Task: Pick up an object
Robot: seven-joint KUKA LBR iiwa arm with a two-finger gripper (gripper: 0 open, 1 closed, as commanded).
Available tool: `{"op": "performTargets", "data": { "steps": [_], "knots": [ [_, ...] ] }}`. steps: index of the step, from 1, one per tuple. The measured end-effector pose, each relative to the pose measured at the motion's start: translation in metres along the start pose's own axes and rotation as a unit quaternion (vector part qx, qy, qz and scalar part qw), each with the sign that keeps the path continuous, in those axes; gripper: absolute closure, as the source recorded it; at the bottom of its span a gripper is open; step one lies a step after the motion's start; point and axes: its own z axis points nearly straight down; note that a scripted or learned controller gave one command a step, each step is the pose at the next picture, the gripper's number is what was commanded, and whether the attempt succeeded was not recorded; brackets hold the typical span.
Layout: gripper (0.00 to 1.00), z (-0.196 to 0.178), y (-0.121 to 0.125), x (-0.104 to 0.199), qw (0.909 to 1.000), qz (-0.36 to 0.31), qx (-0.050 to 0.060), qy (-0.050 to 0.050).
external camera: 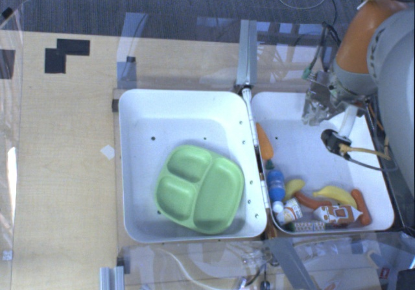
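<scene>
Over on the right, the arm (pixel 382 48) hangs over the right bin (pixel 285 107) with its gripper (pixel 318 110) up at the far end, nothing between the fingers, can't tell if they're spread or closed. All the pickable stuff, blue bottle (pixel 275 185), banana (pixel 336 194), carrot (pixel 264 143), is jammed along the near and left walls, well away from it. Green tray (pixel 200 188) sits in the left bin (pixel 139 152). Risk: fingers clip a wall or grab two at once

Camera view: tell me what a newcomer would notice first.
The green divided plate lying in the left bin stands out most. Next, the pile of toy food along the near edge of the right bin, with a yellow banana and a blue bottle. The gripper hovers over that bin's far side.
</scene>
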Motion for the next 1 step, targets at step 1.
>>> {"op": "performTargets", "data": {
  "steps": [1],
  "knots": [
    [1.0,0.0015,-0.0378,0.0518,0.9958,-0.092,0.0,0.001]
  ]
}}
